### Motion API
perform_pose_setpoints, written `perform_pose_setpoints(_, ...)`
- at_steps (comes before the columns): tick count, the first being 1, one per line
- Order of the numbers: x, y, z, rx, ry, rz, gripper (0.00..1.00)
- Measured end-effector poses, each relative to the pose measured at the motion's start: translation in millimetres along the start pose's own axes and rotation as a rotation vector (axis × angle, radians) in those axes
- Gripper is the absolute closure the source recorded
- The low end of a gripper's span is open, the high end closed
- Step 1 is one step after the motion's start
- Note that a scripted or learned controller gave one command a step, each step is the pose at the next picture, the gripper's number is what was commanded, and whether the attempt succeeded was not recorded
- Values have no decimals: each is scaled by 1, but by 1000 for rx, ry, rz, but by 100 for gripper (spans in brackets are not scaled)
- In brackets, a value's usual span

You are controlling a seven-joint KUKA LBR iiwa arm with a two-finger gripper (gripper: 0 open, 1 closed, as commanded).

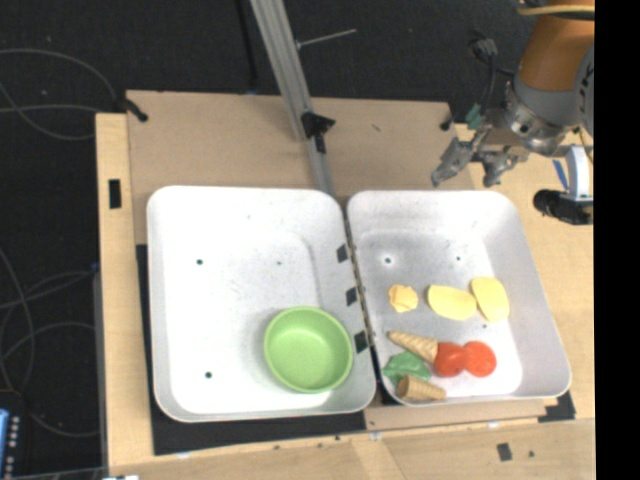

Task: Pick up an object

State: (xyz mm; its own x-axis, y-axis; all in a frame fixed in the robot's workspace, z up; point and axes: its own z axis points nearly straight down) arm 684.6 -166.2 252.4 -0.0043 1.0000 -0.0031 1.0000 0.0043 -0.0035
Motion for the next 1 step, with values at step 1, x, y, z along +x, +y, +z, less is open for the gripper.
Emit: perform_pose_setpoints(1, -11, 1, 48, 0, -1, 5, 0)
